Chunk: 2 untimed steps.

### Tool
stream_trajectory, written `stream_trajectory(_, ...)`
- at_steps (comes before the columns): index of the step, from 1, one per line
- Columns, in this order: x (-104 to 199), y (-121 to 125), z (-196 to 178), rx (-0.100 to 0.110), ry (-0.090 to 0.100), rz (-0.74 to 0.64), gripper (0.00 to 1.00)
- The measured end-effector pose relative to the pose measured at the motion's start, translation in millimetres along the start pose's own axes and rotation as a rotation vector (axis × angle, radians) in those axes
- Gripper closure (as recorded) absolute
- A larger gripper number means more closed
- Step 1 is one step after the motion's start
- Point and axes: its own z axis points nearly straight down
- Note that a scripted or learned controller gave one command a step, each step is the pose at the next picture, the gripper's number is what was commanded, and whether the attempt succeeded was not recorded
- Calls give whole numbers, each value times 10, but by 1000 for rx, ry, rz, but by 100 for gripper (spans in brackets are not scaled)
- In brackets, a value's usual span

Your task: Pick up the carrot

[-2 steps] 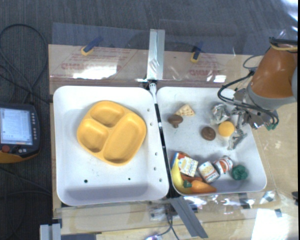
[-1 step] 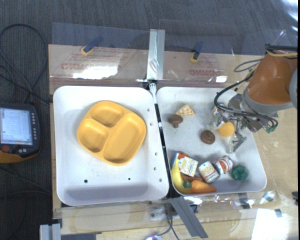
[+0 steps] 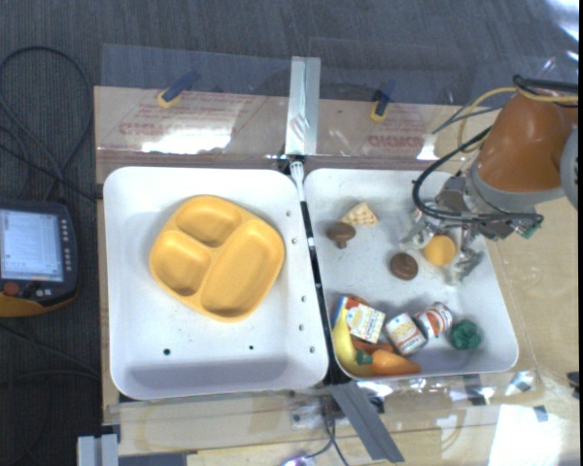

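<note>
The orange carrot (image 3: 394, 363) lies against the front wall of the right bin (image 3: 496, 304), beside a yellow banana (image 3: 341, 344). My gripper (image 3: 441, 247) hangs well behind it, over the bin's right middle, pointing down. Its fingers (image 3: 467, 258) stand open on either side of a small yellow round fruit (image 3: 439, 251) that rests on the bin floor. Nothing of the carrot is between them.
Packed near the carrot are a juice carton (image 3: 366, 320), two small cans (image 3: 405, 333) (image 3: 435, 318) and a green broccoli piece (image 3: 464, 335). A brown lump (image 3: 403, 265), a mushroom (image 3: 341, 232) and a cracker (image 3: 361, 215) lie further back. The left bin (image 3: 136, 357) holds a yellow divided plate (image 3: 217, 255).
</note>
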Motion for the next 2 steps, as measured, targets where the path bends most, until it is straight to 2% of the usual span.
stream_trajectory(1, -28, -16, -130, 6, -7, 2, 100)
stream_trajectory(2, -27, -10, -119, 4, -7, 2, 0)
